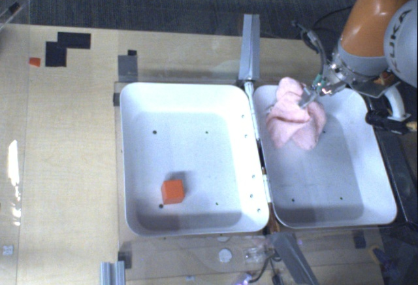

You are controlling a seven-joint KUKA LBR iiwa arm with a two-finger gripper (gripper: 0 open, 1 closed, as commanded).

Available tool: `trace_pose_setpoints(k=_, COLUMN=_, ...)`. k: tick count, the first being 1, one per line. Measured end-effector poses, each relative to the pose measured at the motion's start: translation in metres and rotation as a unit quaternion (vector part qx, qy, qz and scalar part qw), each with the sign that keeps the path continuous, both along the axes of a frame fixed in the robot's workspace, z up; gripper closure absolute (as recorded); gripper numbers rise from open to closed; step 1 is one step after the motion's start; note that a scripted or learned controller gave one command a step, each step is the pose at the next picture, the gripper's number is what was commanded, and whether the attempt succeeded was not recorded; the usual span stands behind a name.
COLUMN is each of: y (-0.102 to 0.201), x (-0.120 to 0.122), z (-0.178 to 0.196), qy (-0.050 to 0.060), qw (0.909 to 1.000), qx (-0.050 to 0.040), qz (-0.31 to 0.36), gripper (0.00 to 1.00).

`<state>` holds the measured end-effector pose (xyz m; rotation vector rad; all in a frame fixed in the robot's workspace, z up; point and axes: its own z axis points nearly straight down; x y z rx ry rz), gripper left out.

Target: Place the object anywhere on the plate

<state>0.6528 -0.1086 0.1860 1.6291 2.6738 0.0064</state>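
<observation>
Wooden bench (65,166) carried two white bins; your gripper (312,95) pinched the crumpled pink cloth (292,120) in the right bin (339,192). Small orange block (173,191) sat in the left bin (189,127). "KUKA" lettering partly readable.

Grey arm with orange band (382,22) cut off at right edge; two-finger gripper (312,95) fingertips blurred against crumpled pink cloth (294,121).

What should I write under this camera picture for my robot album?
Robot gripper reaching onto a pink cloth in the right bin, while an orange block sits in the left bin.
</observation>
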Motion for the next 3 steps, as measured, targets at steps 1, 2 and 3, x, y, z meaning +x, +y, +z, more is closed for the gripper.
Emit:
trace_pose_setpoints(k=1, y=0.002, x=0.003, z=0.041, qy=-0.001, qw=1.0, qx=0.0, qz=0.004, gripper=1.0)
trace_pose_setpoints(k=2, y=0.049, x=-0.004, z=0.036, qy=0.001, qw=0.9791, qx=-0.0009, qz=0.204, gripper=1.0)
trace_pose_setpoints(k=3, y=0.099, x=-0.003, z=0.03, qy=-0.001, qw=0.9191, qx=-0.0033, qz=0.394, gripper=1.0)
